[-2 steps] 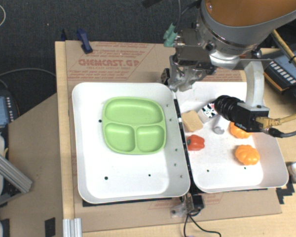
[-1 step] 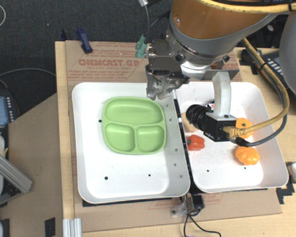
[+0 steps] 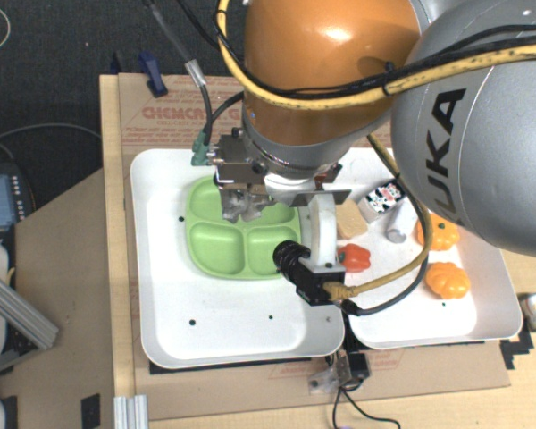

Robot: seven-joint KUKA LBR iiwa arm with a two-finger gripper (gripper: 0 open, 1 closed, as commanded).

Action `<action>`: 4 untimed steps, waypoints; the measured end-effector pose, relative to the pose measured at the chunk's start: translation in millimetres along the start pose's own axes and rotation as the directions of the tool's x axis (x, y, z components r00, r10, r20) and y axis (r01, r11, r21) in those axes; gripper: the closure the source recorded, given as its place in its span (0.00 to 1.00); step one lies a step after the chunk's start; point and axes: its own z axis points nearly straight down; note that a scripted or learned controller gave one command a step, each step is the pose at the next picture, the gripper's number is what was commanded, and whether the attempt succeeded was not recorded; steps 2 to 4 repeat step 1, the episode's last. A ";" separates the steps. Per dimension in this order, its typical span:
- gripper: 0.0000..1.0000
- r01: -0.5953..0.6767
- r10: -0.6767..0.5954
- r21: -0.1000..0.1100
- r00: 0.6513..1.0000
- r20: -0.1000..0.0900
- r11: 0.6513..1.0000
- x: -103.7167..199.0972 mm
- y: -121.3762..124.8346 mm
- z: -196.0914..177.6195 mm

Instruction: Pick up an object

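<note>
Arm low over the left bin, above the green tray.

We see the claw (image 3: 241,206) down over the upper part of a green divided tray (image 3: 223,244) that lies in the left bin (image 3: 161,284); whether it grips anything we cannot tell, since the wrist hides it. In the right bin (image 3: 482,315) lie two orange pumpkin-shaped pieces (image 3: 447,278), one above the other near the right side, a red piece (image 3: 355,257) beside a tan block (image 3: 351,222), and a small black-and-white object (image 3: 382,197).
</note>
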 end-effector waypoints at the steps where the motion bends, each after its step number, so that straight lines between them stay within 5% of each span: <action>1: 1.00 -0.001 0.001 -0.026 1.000 -0.012 1.000 -2.3 5.2 -136.7; 4: 1.00 -0.001 0.001 -0.026 1.000 -0.012 1.000 -2.3 5.2 -136.7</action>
